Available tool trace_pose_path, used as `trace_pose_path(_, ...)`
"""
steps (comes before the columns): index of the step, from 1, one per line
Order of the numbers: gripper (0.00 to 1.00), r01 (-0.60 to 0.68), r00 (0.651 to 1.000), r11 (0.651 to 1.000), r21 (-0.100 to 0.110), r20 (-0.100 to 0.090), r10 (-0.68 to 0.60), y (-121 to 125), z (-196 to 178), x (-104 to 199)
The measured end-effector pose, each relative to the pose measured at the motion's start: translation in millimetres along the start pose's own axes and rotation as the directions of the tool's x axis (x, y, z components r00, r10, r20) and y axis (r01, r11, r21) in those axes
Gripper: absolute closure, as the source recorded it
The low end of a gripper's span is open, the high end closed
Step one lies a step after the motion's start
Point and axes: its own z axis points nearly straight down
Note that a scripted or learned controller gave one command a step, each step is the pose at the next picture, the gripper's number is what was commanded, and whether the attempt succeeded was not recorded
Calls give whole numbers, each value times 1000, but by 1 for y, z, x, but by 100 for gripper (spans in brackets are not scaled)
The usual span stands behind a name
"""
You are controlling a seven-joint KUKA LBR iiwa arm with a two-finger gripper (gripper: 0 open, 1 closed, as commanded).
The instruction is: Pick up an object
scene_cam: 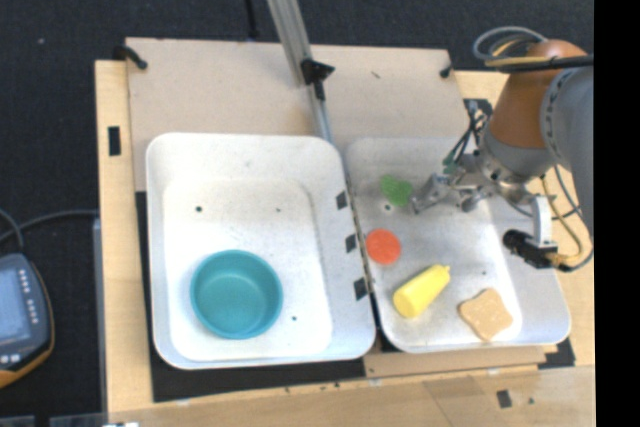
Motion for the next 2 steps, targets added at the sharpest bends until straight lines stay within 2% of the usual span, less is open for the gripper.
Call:
trace_pose_path(1, 100, 0, 1000, 1000, -4, 1, 0, 1, -12, -1)
trace_pose_path(2, 100, 0, 1000, 1000, -5, 0, 0, 4, -56, 1)
